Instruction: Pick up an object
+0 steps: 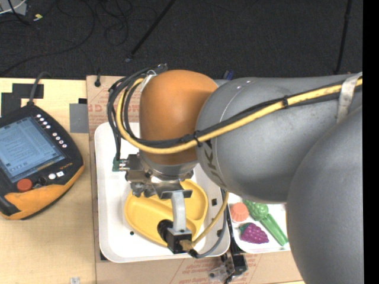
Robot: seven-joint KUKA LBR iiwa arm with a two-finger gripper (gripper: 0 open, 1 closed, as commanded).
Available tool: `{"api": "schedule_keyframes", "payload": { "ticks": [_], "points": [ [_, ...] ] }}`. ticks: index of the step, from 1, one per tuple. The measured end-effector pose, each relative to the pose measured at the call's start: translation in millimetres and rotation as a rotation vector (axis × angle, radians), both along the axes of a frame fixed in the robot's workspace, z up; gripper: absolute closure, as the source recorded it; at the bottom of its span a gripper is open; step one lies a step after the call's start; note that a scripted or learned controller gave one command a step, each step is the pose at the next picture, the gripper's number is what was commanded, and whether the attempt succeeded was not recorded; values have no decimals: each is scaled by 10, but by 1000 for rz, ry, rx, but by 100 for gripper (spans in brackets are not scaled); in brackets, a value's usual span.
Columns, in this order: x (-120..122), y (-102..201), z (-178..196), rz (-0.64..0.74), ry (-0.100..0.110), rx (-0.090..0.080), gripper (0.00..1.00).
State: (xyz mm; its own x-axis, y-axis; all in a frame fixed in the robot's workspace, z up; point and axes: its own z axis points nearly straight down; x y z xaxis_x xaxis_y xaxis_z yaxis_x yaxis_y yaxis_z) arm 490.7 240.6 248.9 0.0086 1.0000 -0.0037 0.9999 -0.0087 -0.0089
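A dish [139,215] lies in the left bin [109,229], lower centre of the frame. The right bin [263,247], lower right, holds toy grapes [254,234] just beside a long toy vegetable [271,222]. A pendant [35,158] rests on the worktop [47,247] at far left.

A robotics lab: teach pendant [35,158] on plywood bench [53,247], cables [151,25] across the floor [249,28].

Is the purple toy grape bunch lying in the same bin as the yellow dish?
No: the grape bunch lies in the view's right bin, while the yellow dish lies in the left bin.
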Motion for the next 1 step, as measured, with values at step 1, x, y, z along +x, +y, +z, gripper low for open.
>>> {"api": "schedule_keyframes", "payload": {
  "ticks": [1],
  "points": [
    [373, 15, -1058, 8, 4, -3, 100]
  ]
}}
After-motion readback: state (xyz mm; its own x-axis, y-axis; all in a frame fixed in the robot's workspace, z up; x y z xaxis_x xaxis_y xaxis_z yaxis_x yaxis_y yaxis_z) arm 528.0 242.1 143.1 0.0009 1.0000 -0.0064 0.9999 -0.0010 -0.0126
